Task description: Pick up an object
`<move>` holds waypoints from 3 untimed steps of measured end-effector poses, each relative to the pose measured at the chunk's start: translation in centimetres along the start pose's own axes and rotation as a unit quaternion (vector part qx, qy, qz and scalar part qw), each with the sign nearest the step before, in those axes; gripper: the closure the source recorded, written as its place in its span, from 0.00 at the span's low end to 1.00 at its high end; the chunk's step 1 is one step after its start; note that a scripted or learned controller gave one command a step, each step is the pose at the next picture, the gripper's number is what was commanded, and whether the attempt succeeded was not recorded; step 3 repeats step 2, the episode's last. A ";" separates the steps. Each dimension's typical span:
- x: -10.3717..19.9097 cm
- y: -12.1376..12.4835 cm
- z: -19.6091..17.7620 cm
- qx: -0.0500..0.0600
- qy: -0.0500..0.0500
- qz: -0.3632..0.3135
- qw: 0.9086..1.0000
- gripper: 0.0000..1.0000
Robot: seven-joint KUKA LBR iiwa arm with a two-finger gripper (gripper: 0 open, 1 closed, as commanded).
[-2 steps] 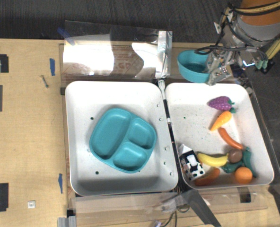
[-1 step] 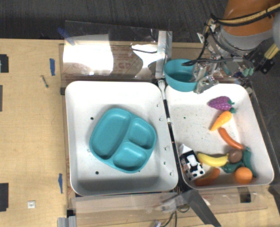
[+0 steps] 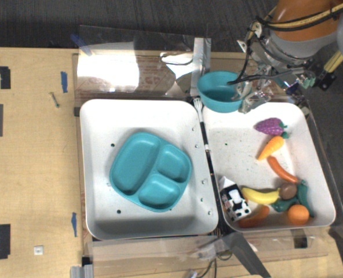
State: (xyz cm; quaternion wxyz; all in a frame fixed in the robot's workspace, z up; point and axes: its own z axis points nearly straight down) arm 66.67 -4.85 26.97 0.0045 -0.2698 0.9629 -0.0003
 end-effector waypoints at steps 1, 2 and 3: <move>0.3 -0.7 0.8 -0.001 0.001 -0.080 0.997 1.00; -1.1 1.8 3.8 -0.003 0.003 -0.106 0.994 1.00; -1.1 1.8 3.8 -0.003 0.003 -0.106 0.994 1.00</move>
